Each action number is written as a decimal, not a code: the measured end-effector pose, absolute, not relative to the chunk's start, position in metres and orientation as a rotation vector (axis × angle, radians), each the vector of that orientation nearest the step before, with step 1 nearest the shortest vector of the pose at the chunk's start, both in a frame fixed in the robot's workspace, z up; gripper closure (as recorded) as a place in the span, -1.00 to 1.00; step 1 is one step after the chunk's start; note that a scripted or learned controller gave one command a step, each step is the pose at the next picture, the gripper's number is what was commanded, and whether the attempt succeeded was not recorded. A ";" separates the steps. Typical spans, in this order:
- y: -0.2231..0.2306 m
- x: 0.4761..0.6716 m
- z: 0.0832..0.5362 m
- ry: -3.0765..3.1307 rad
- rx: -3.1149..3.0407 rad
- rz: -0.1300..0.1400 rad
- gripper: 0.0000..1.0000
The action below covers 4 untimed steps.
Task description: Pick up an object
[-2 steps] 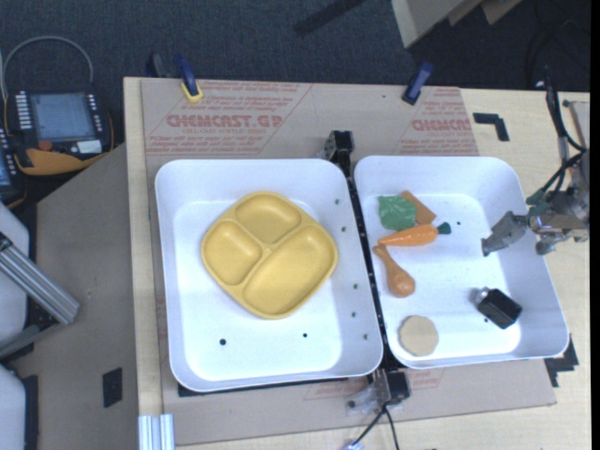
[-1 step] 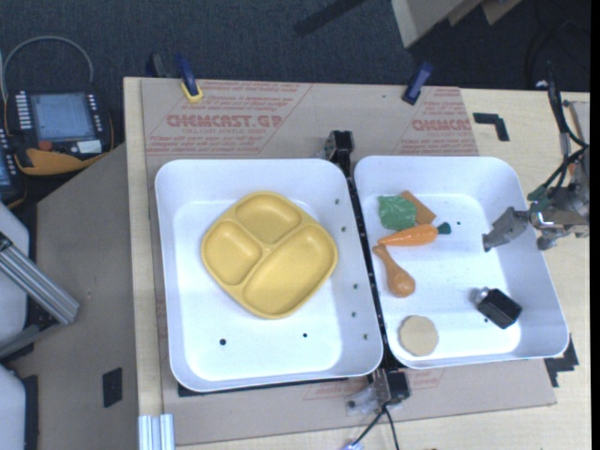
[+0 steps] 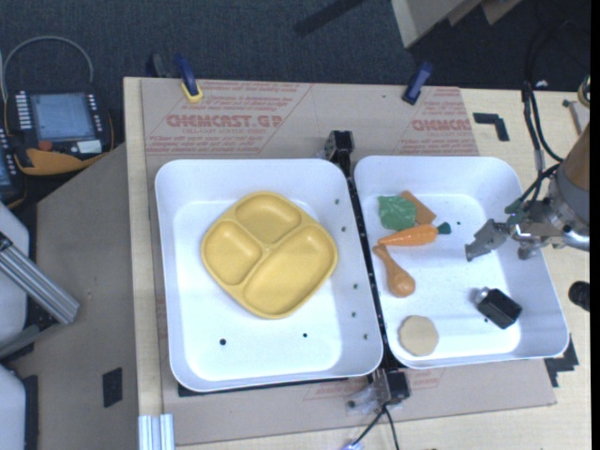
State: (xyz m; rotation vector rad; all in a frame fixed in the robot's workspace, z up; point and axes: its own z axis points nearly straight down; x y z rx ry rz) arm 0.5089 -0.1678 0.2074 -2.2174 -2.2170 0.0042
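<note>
Nearest the camera in the right bin [image 3: 450,172] lie a tan disc [image 3: 418,335] and a small black block [image 3: 497,307]. Above the block hovers the gripper [image 3: 502,237], fingers spread, holding nothing. Farther back: a carrot [image 3: 410,237], a green piece [image 3: 397,212]. Best bet, I judge: descend straight onto the isolated black block

- A yellow plate [image 3: 270,265] with three compartments lies in the left bin [image 3: 187,345].
- Two blue clamps [image 3: 189,80] sit at the far edge of the board [image 3: 309,111].
- A pendant [image 3: 58,125] lies at left.
</note>
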 end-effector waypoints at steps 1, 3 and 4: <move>-0.175 0.508 0.161 -2.215 -2.218 0.005 -1.00; -0.172 0.501 0.128 -2.221 -2.223 0.000 1.00; -0.173 0.513 0.184 -2.229 -2.225 -0.005 1.00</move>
